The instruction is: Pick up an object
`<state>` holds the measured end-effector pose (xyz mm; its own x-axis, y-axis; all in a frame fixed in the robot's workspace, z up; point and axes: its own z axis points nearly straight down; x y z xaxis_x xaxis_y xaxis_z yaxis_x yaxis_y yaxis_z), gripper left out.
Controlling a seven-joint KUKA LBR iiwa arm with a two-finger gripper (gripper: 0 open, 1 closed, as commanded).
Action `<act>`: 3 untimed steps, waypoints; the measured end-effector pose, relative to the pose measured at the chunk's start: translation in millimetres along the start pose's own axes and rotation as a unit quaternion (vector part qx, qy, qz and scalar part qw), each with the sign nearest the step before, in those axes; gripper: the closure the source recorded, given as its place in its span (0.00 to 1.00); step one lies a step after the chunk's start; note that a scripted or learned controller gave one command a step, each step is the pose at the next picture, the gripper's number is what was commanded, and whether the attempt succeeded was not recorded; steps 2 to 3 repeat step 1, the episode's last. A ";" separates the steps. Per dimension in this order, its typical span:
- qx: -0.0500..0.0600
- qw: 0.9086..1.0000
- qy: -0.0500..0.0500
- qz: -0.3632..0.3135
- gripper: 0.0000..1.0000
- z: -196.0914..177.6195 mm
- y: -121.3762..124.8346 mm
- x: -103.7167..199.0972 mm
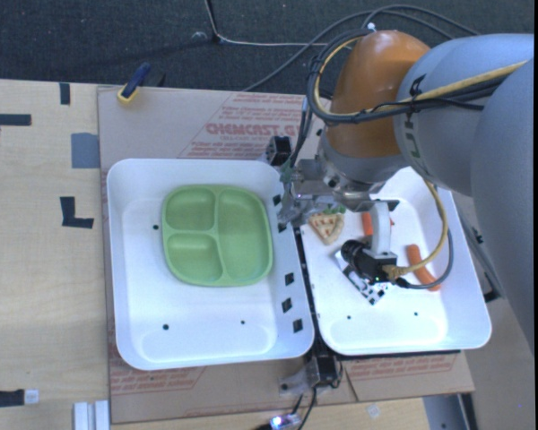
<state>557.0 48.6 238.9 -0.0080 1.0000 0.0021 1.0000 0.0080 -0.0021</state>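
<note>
a tan wedge-shaped piece (325,227) lies in the right bin (471,330), near its upper left corner and close to the wall it shares with the left bin (117,240). the tool (307,201) hangs just above and left of the wedge, over that shared wall; nothing is seen held in it, and i cannot tell whether it is wide or narrow. right of the wedge lies a short orange stick (368,223), and farther right a longer orange piece (420,269). the left bin holds a green divided plate (218,236). both bins sit on a cardboard sheet (242,124) on the table (36,267).
</note>
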 end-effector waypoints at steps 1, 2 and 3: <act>0.001 1.000 -0.001 0.001 1.00 9.4 -18.9 40.9; 0.001 1.000 -0.001 0.001 1.00 9.4 -18.9 40.9; 0.001 1.000 -0.001 0.001 1.00 9.4 -18.9 40.9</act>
